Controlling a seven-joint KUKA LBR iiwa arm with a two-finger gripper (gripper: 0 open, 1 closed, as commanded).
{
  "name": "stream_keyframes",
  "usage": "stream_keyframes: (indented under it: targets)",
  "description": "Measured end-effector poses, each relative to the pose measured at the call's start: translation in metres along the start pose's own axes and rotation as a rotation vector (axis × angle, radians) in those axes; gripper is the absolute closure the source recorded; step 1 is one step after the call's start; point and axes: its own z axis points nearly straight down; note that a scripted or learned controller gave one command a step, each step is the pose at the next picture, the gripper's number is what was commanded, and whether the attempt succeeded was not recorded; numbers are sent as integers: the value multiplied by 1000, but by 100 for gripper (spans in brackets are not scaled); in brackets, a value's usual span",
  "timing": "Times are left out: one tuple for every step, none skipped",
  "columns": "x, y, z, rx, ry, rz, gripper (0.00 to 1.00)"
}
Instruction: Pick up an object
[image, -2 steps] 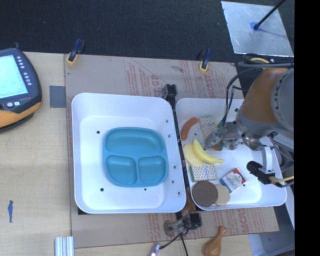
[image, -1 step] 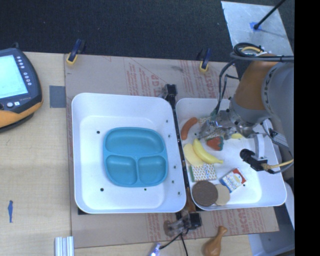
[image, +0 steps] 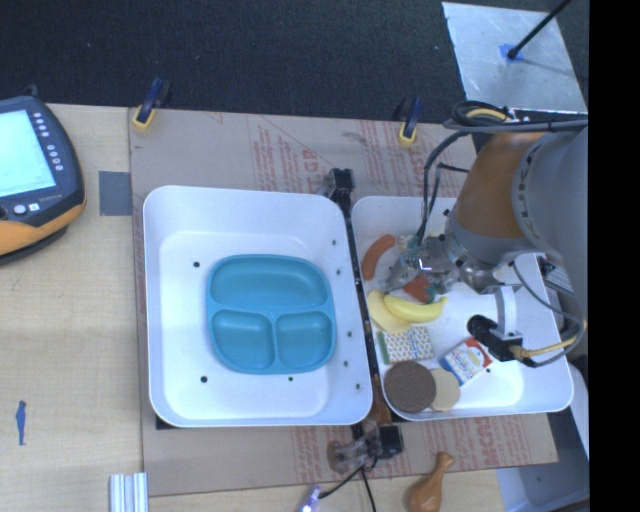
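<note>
Bench, one fixed overhead view.

Left bin (image: 170, 300): white and shallow, holding a blue tray (image: 270, 311) with three compartments, lying flat near the middle.

Right bin (image: 520, 395): white, touching the left bin along its inner wall. Contents, all on the side nearest the left bin:
- sausage (image: 376, 255), reddish brown, tilted, at the far end;
- banana (image: 402, 307), yellow, lying crosswise just below the sausage;
- a red item (image: 428, 290) just beside the banana, partly hidden by the gripper, kind unclear;
- patterned pad (image: 408, 345), green and white, just below the banana;
- brown disc (image: 408, 387) at the near end, touching a tan disc (image: 443, 391);
- small box (image: 466, 361), blue, white and red, near the discs.

Arm (image: 530, 200): grey with an orange band, reaching in from the right over the right bin.

Gripper (image: 424, 268): low over the banana and the red item. Whether its grasp is closed or released cannot be told, as the wrist and cables cover it.

Outside the bins: a pendant (image: 30, 165) with a lit screen at far left, and a wooden pear-shaped item (image: 428, 487) at the bench's near edge.
</note>
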Motion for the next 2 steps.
stream_keyframes:
  targets:
    - [-5,-3,0,2,0,1,0]
    - [3,4,0,-2,-1,0,0]
